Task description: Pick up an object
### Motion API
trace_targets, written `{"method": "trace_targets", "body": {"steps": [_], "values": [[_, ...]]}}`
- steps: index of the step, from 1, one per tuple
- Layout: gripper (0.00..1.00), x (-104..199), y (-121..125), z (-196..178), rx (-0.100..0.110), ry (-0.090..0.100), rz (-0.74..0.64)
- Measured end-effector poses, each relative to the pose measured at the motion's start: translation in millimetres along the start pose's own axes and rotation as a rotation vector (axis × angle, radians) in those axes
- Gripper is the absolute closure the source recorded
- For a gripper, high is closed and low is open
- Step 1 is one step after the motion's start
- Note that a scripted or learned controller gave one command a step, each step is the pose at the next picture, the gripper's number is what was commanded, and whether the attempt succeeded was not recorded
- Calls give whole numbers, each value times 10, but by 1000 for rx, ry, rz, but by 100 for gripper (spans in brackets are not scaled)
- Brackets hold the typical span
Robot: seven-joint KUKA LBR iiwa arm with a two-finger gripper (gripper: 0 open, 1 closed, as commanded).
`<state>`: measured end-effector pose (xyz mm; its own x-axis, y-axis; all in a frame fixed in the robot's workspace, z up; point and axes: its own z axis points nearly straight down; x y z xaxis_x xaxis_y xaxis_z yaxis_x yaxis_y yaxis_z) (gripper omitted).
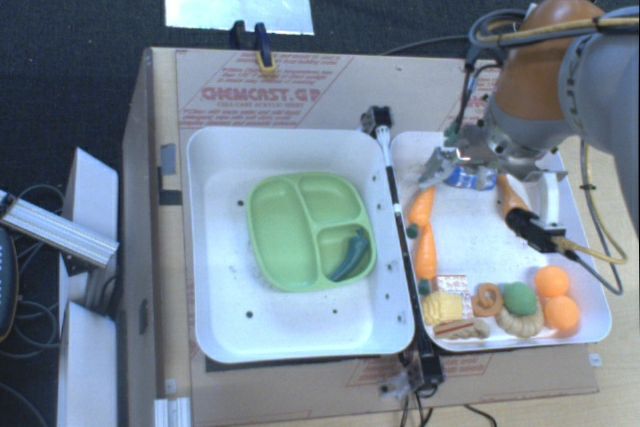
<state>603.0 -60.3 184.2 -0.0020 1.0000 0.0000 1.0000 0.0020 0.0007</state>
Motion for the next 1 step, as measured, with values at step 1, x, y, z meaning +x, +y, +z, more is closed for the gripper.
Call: {"method": "trace_targets", "body": {"steps": [1], "values": [[0, -246, 395, 879, 5, 0, 1]]}}
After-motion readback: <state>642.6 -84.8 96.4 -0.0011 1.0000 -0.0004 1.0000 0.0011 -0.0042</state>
